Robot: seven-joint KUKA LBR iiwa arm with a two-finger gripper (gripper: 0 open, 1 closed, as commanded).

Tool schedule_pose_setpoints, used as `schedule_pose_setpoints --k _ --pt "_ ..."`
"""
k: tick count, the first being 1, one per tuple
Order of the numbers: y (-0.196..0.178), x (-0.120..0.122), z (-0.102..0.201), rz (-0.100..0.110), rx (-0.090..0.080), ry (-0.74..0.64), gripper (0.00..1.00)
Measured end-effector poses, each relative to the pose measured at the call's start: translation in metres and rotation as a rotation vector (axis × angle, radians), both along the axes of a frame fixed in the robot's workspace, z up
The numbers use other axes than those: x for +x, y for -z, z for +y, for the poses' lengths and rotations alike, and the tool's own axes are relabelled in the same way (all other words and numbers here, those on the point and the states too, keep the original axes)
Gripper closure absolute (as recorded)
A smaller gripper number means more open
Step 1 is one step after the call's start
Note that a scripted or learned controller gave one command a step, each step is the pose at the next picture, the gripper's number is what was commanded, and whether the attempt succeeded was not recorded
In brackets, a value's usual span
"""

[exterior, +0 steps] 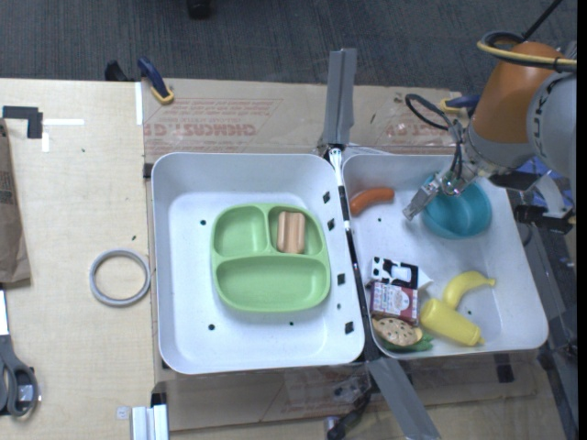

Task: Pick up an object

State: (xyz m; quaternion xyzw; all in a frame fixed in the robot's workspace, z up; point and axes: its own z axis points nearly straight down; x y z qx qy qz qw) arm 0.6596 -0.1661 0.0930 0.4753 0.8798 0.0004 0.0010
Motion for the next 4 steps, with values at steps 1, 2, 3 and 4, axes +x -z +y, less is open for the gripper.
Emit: schedule_pose_setpoints --k 1,2,3,4 --pt "-0.010 -0.001 0.005 0.007 0.010 -0.001 1.00" --pt "-0.011 0.001 0.004 -0.001 0.007 0.000 0.00" --pt "-0.080 -0.003 0.000 -0.002 -0.002 -0.100 0.00" --pt "0.001 -0.002 0.041 0.001 -0.001 -0.234 0.00"
